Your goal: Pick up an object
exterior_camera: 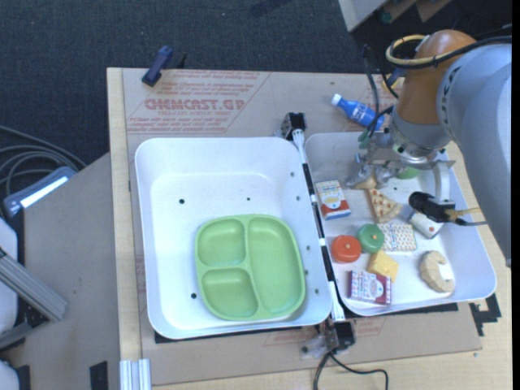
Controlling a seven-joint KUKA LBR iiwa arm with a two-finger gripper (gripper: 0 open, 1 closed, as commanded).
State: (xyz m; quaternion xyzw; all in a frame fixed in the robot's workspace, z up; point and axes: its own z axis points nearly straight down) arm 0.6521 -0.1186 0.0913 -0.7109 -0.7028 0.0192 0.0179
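Right bin [479,276]: gripper [380,169], aperture cannot be told, low at back over toy clutter; nearest candidate, cracker [383,205], just in front; advise settling squarely on one item, clear of carton [331,199].

The grey arm with its orange band [426,71] reaches in from three o'clock. Its two-finger gripper [375,171] points down toward seven o'clock.

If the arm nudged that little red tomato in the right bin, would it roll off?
Probably a bit: the tomato looks round and smooth, so it may roll or slip. Neighbours crowd it, so it likely stops soon. It seems a light plastic toy.
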